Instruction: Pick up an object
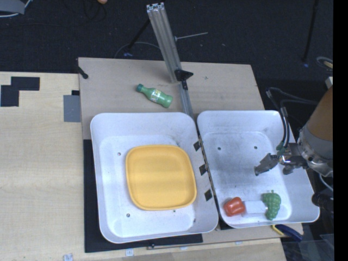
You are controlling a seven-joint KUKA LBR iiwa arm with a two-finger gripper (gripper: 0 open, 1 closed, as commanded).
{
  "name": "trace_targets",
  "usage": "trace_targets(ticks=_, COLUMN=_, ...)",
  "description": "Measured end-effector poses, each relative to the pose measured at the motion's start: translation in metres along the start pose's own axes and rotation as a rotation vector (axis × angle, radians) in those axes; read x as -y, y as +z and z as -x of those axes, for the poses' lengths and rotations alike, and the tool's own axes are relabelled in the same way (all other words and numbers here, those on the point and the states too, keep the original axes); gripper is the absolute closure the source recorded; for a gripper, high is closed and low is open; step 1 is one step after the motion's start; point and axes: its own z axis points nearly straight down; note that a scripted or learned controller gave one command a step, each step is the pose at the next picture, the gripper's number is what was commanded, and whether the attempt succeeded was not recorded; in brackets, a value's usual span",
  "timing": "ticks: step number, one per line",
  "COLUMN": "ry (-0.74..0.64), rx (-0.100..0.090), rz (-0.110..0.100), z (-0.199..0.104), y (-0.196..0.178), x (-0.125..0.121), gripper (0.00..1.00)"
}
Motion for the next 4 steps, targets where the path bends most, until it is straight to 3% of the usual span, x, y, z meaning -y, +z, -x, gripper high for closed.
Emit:
trace_targets(ticks=1, ry=0.001, rx=0.0, rz=0.0, z=0.008, y=0.049, x=0.005, gripper=0.0)
trace_targets(ticks=2, ry=0.005, rx=0.001, rz=0.003, z=0.01, y=0.037, x=0.005, gripper=1.0)
trace_targets(ticks=3, ry=0.002, rx=0.002, rz=0.009, z=0.01, y=-0.024, x=0.005, gripper=1.0)
trace_targets(ticks=4, ry=0.002, rx=0.002, rz=0.007, z=0.011, y=-0.058, x=0.005, gripper=1.0)
